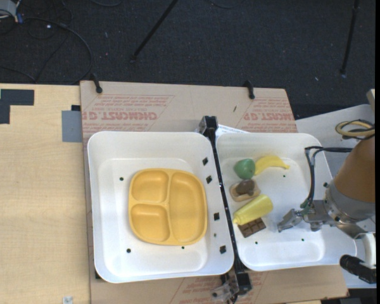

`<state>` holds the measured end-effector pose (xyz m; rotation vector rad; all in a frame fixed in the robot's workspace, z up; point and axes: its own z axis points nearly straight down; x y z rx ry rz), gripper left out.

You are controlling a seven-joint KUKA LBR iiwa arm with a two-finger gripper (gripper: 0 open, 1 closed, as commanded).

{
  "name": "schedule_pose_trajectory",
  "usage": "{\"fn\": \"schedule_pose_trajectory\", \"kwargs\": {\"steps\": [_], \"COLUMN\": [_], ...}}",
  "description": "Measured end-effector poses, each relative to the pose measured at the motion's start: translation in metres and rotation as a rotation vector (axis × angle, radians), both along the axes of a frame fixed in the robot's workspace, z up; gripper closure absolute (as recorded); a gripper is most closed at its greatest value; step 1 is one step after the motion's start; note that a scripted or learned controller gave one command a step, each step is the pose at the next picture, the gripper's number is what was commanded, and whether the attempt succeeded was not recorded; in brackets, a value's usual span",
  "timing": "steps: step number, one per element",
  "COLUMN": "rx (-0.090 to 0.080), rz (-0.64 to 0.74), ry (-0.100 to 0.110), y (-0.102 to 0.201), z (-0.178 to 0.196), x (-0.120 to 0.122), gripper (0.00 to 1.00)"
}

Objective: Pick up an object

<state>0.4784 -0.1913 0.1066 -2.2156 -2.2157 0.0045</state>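
The gripper (pixel 290 220) hung low in the right bin (pixel 304 258), its fingers (pixel 285 222) slightly parted and holding nothing. Just beside it lay the chocolate bar (pixel 253 227) and yellow cylinder (pixel 253 209); farther off, the green ball (pixel 244 168) and banana (pixel 270 163). A clean grasp probably required centring over one piece before closing.

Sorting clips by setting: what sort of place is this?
Likely a robotics lab bench: a robot arm reaches over two white bins, toy food such as a banana serves as props, and cables trail across the dark floor.
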Motion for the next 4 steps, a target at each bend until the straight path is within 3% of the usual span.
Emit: {"fn": "schedule_pose_trajectory", "kwargs": {"steps": [1, 4], "rx": [0.0, -0.005], "rz": [-0.003, 0.002], "ry": [0.0, -0.01], "y": [-0.001, -0.018], "z": [0.011, 0.174], "x": [0.0, 0.0], "gripper": [1.0, 1.0]}}
